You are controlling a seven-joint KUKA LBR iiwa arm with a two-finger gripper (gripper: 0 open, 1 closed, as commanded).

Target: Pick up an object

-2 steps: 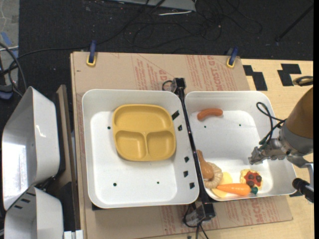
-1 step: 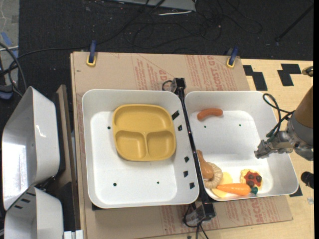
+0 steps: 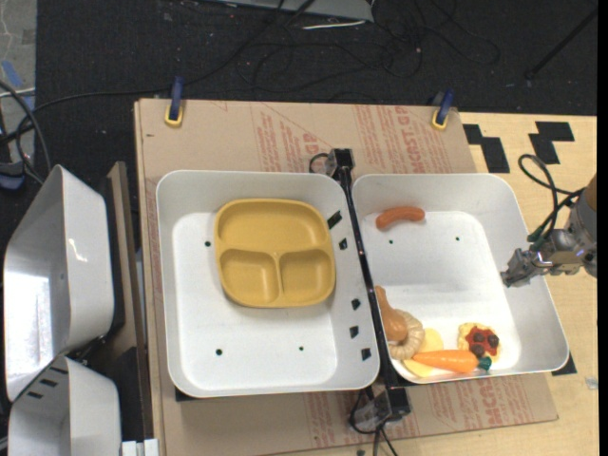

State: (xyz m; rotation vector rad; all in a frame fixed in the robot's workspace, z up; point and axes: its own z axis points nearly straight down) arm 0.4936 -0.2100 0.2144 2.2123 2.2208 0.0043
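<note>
The tool (image 3: 521, 270) hung over the right bin's (image 3: 494, 193) far edge — open or closed, I couldn't tell — well apart from the sausage (image 3: 399, 218) and carrot (image 3: 445, 359)

1. The left bin (image 3: 190, 350) holds a divided plate (image 3: 275, 253).
2. The right bin (image 3: 494, 207) holds a sausage (image 3: 400, 217) at the back.
3. A carrot (image 3: 445, 359) and other food lie at its front.

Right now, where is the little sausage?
The sausage lies alone near the far edge of the right bin, close to the divider, well away from the carrot at the near edge.
</note>
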